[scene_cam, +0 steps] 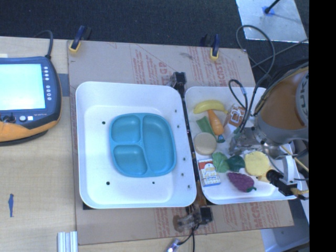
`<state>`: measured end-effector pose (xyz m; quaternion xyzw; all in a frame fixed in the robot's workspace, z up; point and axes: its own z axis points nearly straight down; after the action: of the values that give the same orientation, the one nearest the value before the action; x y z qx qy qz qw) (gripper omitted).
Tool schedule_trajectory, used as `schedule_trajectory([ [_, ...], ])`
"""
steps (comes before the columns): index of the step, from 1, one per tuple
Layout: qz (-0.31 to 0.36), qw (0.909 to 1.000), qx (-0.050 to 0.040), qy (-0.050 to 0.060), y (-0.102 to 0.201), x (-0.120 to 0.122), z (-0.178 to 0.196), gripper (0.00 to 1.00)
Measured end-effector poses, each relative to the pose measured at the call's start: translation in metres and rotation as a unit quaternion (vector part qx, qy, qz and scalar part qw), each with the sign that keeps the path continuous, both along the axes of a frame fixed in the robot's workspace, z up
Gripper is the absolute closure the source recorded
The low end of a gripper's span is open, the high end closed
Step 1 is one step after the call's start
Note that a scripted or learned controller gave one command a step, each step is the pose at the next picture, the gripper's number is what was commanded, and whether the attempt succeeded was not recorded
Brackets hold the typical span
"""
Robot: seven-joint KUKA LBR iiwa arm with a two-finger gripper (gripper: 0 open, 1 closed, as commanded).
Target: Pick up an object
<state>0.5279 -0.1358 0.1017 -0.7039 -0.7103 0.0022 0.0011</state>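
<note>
Blue divided plate (142, 145) in left bin (89, 140), toy food crowding right bin (220, 196): banana (209, 106), carrot (215, 122), grapes (240, 180), gripper (240, 140) low among them

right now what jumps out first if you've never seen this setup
The blue divided plate lies alone in the middle of the left bin. The right bin is crowded with toy food: a banana, a carrot and purple grapes. The grey and orange arm reaches over it.
</note>
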Motion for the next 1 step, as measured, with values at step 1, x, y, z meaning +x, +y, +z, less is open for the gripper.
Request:
schedule_trajectory([
  [1,0.000,1.0000,-0.0002,0.000,0.0000,-0.0001,-0.0001,0.00],
])
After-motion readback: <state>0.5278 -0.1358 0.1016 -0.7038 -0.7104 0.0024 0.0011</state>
